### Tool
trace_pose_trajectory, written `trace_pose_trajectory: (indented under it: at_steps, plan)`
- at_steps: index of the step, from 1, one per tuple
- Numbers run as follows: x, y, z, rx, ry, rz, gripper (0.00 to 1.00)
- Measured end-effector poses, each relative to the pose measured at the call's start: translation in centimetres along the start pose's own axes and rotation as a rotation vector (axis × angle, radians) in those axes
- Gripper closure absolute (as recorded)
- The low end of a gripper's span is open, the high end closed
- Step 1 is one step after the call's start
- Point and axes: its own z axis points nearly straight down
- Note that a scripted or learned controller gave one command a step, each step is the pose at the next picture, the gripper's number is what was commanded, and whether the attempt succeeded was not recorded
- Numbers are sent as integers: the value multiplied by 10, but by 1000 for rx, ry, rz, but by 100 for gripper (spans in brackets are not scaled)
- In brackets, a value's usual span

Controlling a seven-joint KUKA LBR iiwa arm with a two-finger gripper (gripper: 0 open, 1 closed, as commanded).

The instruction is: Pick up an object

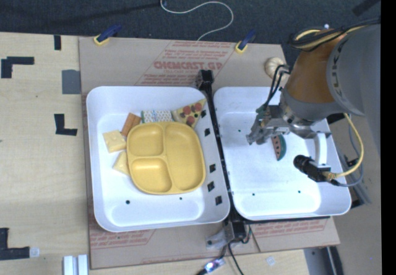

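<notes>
My gripper (265,132) hangs low over the right bin (260,196), in its upper middle part. A small watermelon slice toy (280,147), red with a green rind, lies just right of and below the gripper tip, very close to it. I cannot tell whether the two touch. In the left bin (102,199) a yellow divided plate (166,157) lies in the middle. Tan cracker pieces (115,141) sit at its left edge. A pizza slice toy (190,111) and a patterned flat piece (156,116) sit behind it.
The arm's grey body with its orange band (312,75) covers the right bin's upper right corner. A black cable connector (309,166) hangs over the right side of that bin. A black divider strip (213,144) runs between the bins.
</notes>
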Motion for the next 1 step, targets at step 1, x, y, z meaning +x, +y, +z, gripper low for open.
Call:
trace_pose_trajectory:
  at_steps: [1]
  plan:
    - [-4,-2,-44,1,0,0,100]
